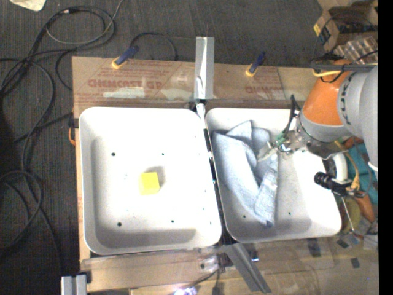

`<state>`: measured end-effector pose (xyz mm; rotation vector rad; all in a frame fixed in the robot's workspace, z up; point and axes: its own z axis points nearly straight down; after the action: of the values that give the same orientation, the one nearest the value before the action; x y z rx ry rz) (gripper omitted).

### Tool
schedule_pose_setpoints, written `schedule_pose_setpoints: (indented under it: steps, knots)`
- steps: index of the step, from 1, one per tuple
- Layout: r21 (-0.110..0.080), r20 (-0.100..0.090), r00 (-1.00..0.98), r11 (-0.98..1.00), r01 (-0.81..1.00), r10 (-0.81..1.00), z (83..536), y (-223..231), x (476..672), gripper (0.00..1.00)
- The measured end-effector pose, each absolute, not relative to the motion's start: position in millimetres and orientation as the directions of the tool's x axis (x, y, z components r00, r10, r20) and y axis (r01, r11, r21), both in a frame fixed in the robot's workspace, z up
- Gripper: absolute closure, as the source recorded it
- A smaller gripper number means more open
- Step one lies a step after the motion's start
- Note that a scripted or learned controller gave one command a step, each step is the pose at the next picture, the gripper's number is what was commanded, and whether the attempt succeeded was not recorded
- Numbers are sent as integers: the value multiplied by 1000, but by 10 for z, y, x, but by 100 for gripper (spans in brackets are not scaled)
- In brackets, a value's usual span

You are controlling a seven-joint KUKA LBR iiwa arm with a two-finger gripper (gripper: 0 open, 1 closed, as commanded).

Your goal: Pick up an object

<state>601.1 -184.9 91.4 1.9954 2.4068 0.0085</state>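
Dark ribbed carpet surrounds a brown cardboard-topped bench [92, 85] that carries two shallow white bins side by side.

Nearest the lower edge of the frame sit the front rims of both bins. In the left white bin [104, 121], a small yellow foam cube [150, 182] lies alone on the floor, a little below the bin's centre. In the right white bin [319, 220], a pale blue-grey crumpled cloth [242, 161] covers the left and middle of the floor, with one folded strip hanging down toward the bin's lower edge.

Above the cloth's upper right part, the two-finger gripper [277, 146] reaches in from the right side of the frame, at the end of the grey arm with its orange band [325, 106]. The fingertips sit right at a raised fold of the cloth, and the fold seems pinched up toward them, but whether the jaws are open, closed or truly clamped on the fabric cannot be told at this size. The yellow cube lies well apart from the jaws, in the other bin.

Farther back, a grey metal upright post [204, 66] stands between the bins, with black cables [73, 26] looping on the carpet at upper left.
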Motion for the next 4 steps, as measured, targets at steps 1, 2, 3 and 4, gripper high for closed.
schedule_pose_setpoints:
  steps: [1,2,3,4]
  knots:
    - [16,-9,-187,187,982,982,1028,-1839,6024,100]
    - [0,-4,-215,215,977,977,2194,-2134,6292,100]
    - [-1,-1,-185,185,983,983,2216,-1562,6688,100]
    - [-1,-3,-184,184,983,983,2222,-1571,6687,0]
